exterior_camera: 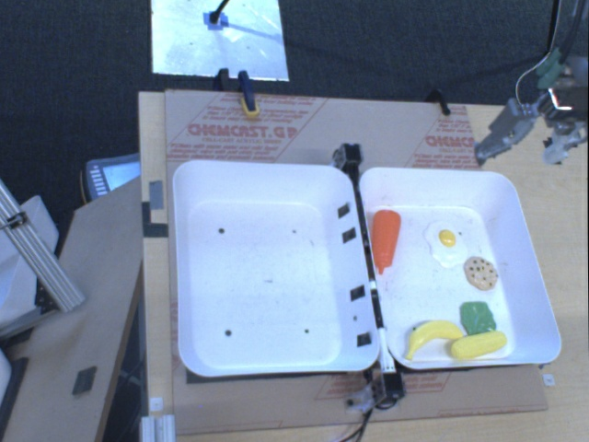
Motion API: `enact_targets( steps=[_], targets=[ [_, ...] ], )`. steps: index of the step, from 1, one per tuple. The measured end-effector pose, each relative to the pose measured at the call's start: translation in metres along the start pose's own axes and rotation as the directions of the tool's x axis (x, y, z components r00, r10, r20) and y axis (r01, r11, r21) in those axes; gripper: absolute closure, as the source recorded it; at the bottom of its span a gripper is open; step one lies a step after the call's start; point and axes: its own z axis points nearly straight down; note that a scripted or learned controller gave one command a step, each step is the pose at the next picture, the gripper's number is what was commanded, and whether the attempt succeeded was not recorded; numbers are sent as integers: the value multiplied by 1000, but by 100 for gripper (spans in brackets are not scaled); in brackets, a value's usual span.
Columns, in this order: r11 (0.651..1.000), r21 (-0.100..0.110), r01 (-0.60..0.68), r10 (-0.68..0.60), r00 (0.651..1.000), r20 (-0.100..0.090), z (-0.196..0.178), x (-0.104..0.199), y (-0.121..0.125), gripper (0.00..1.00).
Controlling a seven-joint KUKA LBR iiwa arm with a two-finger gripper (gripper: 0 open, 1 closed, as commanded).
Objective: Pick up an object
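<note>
The carrot (385, 238), lying near the left wall of the right bin (525, 238), looks like light, stiff, smooth plastic best pinched across its thick upper end, while the gripper (525, 136) hangs beyond the bin's far right corner, its state impossible to tell.

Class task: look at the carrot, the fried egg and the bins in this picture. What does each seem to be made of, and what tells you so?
Carrot: probably moulded plastic; its orange is flat and even, with a smooth surface.
Fried egg: likely plastic or rubber toy food; a neat yellow dome on a clean-edged white.
Bins: apparently thin formed white plastic; rounded corners and a soft sheen on the walls.
</note>
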Motion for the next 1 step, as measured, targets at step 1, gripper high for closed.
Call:
enact_targets(
  steps=[1],
  targets=[
    [1000, 6, -1, 1, 1000, 1, -8, -3, 0, 100]
  ],
)
